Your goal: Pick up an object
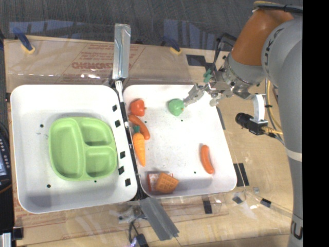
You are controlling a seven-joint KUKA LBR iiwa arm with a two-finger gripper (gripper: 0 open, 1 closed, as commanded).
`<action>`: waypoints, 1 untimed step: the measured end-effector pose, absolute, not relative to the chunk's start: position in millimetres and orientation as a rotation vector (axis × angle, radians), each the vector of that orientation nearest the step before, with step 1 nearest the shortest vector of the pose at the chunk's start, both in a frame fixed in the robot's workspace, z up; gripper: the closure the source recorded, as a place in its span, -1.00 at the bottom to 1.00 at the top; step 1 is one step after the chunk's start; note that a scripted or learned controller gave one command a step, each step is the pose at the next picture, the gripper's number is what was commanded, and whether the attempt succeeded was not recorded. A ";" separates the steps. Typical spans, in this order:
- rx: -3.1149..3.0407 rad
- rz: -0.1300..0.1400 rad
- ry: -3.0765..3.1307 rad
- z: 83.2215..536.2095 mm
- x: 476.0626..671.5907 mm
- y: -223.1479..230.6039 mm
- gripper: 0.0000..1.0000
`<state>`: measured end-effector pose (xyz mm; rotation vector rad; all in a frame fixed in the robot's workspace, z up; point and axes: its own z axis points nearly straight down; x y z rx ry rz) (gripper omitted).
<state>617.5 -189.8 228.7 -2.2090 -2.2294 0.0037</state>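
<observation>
Two shallow white bins sit side by side on a bench with taped cardboard at its back edge; the left bin (31, 138) carries a green divided plate (82, 148) near its middle, and the right bin (177, 153) carries the loose items. The gripper (198, 94) hangs at the right bin's back edge, angled down toward a green round piece (176, 107) that lies just beside its tip, close to the back wall. Whether the fingers are spread or pressed together I cannot tell, nor whether they touch the piece at all. A rounded thing like that would likely roll or squirt aside if the fingers close off-centre, and the slanted approach could nudge it along the back wall instead of trapping it. Other candidates stay well apart: a tomato (137, 107), a sausage (141, 127) and a carrot (139, 147) along the left wall, a waffle (163, 181) by the front edge, and another sausage (206, 158) toward the right wall.
</observation>
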 end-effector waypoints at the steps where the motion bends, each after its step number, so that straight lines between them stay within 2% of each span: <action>1: -2.221 0.007 -2.213 128.0 578.6 -197.3 -1.00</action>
